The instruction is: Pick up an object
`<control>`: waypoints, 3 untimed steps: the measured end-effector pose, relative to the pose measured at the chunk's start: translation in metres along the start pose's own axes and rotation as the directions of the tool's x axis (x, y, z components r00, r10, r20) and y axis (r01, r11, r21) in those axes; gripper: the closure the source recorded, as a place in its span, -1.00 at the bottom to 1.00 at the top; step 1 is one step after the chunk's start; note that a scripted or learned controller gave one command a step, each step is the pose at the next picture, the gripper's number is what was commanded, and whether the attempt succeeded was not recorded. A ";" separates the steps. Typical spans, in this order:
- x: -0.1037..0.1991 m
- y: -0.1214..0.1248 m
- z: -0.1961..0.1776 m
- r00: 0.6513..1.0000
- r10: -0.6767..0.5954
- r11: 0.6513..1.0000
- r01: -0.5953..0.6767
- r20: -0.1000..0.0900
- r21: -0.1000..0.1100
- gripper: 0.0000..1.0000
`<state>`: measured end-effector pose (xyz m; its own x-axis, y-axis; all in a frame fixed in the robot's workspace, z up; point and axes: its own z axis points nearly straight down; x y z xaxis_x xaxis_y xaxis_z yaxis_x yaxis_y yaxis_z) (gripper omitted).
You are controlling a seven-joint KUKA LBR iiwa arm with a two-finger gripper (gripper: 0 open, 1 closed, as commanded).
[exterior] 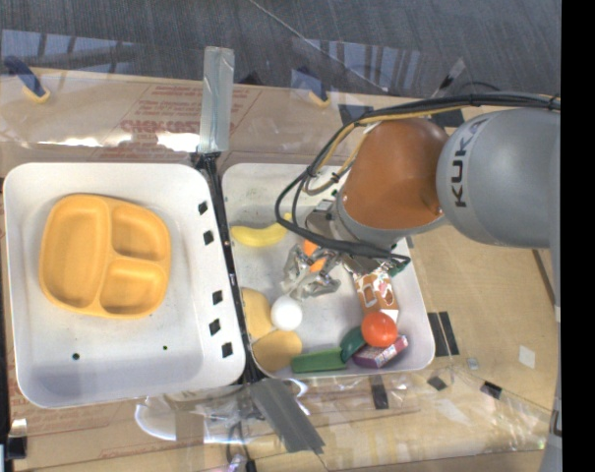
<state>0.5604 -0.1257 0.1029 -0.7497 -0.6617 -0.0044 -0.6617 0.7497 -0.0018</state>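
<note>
In the right bin (415, 308), gripper (315, 268) sits low over the clutter near the banana (258, 235); can't tell its state. Target 1 isolated item, descend straight, avoid neighbours.

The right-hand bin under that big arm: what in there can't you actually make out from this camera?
- Bin floor beneath the arm: covered by the arm in the camera view.
- Gripper: metal parts blur together, so what it touches is unclear.
- Orange carton: print too small to read.
- Purple item: partly hidden behind the red ball.
</note>
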 end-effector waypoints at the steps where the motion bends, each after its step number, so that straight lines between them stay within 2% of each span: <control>1: -0.036 -0.051 -0.169 0.987 -0.161 0.987 0.161 0.002 0.009 1.00; 2: -0.035 -0.050 -0.165 0.987 -0.160 0.987 0.160 -0.002 0.001 -1.00; 3: -0.012 -0.061 0.003 0.925 -0.379 0.925 0.379 -0.001 -0.003 -1.00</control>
<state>0.6097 -0.1638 0.1002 -0.4428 -0.8966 -0.0022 -0.8966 0.4428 -0.0006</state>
